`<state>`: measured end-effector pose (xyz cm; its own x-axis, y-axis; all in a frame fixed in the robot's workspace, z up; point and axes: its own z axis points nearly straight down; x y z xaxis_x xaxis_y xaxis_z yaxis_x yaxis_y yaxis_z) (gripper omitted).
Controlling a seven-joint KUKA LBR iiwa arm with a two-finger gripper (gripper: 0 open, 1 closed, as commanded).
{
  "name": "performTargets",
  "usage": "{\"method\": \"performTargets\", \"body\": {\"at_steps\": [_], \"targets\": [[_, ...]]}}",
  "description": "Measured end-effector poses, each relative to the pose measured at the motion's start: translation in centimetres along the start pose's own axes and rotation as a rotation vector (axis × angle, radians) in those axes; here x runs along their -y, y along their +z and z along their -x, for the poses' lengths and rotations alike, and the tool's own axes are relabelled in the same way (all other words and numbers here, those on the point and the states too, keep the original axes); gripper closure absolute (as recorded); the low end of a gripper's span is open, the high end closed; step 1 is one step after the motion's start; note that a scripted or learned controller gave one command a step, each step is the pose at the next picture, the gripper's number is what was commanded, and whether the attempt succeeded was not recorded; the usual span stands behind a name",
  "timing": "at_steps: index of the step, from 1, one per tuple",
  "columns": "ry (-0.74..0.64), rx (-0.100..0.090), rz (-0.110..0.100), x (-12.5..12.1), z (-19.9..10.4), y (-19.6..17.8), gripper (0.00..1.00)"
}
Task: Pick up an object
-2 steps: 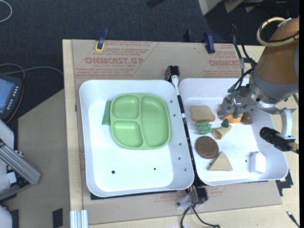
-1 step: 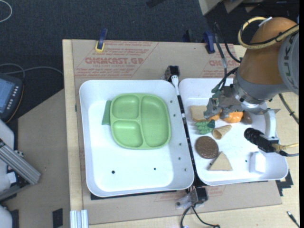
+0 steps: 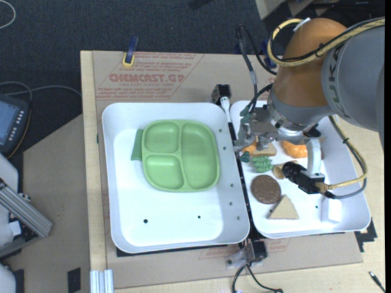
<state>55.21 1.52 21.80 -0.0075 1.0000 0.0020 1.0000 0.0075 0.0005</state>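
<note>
Disc, wedge, green piece and orange piece all lie in the right bin. The brown disc is flat, near the bin's left wall. The tan wedge lies just beside it, toward the near rim. The small green piece is just above the disc, and the orange piece sits further right, partly under the arm. A white block lies apart from these, near the right wall.

The pincer hangs low over the left part of this bin, close above the green piece and beside the orange one. From this angle I cannot tell whether it is open or closed, nor whether it touches anything.

The left bin holds a pale green plate with three compartments, lying flat toward the far half. A darker green edge shows from under its left side. The two bins touch along their inner walls.

Both stand on a desk covered by cardboard with red print. A blue and yellow clamp sits at the cardboard's far edge. The arm's bulk covers the far right corner of the right bin.
</note>
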Motion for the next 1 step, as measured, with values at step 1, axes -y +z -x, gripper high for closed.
{"method": "performTargets", "body": {"at_steps": [1], "targets": [[0.002,0.001,0.003,-0.69,-3.6,-1.47,1.0]]}}
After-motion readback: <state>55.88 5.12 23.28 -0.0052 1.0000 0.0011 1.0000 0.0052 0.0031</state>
